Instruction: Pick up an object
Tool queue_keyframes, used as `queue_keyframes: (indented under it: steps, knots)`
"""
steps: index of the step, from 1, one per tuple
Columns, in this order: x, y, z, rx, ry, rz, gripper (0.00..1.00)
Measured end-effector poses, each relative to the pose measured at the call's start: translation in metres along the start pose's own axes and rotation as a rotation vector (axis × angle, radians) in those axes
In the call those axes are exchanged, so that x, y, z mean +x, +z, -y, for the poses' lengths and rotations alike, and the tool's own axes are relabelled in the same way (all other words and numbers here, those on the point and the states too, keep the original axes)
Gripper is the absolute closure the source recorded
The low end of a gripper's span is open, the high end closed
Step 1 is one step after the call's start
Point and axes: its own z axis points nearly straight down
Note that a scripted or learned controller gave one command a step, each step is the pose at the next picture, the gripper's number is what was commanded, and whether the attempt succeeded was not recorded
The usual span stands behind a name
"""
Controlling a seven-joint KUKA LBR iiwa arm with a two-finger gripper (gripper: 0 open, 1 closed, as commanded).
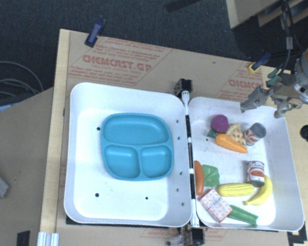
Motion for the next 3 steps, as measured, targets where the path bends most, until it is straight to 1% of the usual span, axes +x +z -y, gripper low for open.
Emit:
queue_keyframes:
  steps: [1,2,3]
  knots:
    - [0.038,0.105,-0.022,0.004,0.000,-0.002,0.00]
    - [0.030,0.171,-0.011,-0.009,0.001,0.004,0.00]
    - [0.028,0.158,-0.012,-0.009,0.001,0.009,1.00]
